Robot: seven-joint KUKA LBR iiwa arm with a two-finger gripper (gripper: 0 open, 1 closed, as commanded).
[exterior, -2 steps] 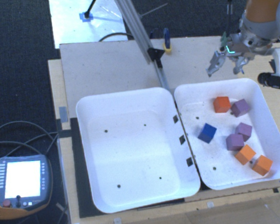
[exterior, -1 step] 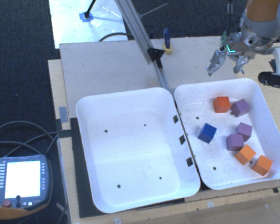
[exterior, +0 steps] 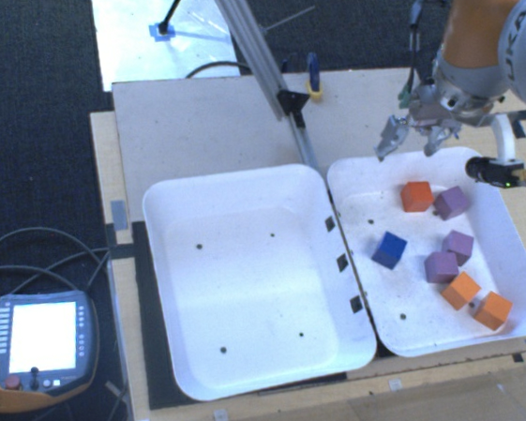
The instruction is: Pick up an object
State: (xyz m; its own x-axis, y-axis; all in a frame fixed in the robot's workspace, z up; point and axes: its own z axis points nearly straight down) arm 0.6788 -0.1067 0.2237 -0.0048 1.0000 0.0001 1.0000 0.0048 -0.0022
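Camera view. The arm [exterior: 492, 28] enters at the upper right of the frame. The gripper [exterior: 413, 140] hangs over the upper rim of the right bin [exterior: 522, 251], its two fingers spread apart with nothing between them.

No object is gripped. All candidates lie in the right bin:
- orange cube [exterior: 416, 196], upper centre of the bin, touching or just beside a purple cube [exterior: 451, 202] to its right;
- blue cube [exterior: 389, 250], standing apart toward the bin's left wall;
- two more purple cubes [exterior: 449, 257], close together at mid-right;
- two more orange cubes [exterior: 476, 301], close together at lower right.

The left bin [exterior: 166, 225] occupies the centre of the frame.

Step in hand, as judged: approach, before descent. The gripper is near the orange cube but offset toward the top of the frame.

Next move requires: select one cube, centre the open fingers over it, descend, then close. The blue cube offers the most clearance. The orange cube is nearest, but its purple neighbour may block one finger.
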